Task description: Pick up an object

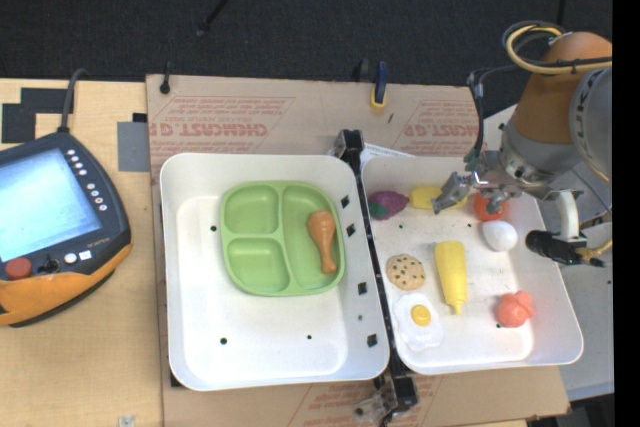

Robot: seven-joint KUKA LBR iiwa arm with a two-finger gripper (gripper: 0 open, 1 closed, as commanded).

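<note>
Left bin [190, 335]: green divided plate [280, 239] holding a chicken drumstick [323, 239] in its 3 o'clock section.

Right bin [545, 340]: purple piece [388, 204] at 10 o'clock, yellow piece [424, 198] beside it, cookie [405, 271] and mustard bottle [452, 274] mid-bin, fried egg [419, 317] at 7 o'clock, pink piece [514, 309] at 4 o'clock, white egg [499, 235] and red tomato [490, 206] at 1 o'clock.

Gripper [462, 188] hangs low between the yellow piece and the tomato; finger spread cannot be told, nothing seen pinched.
</note>
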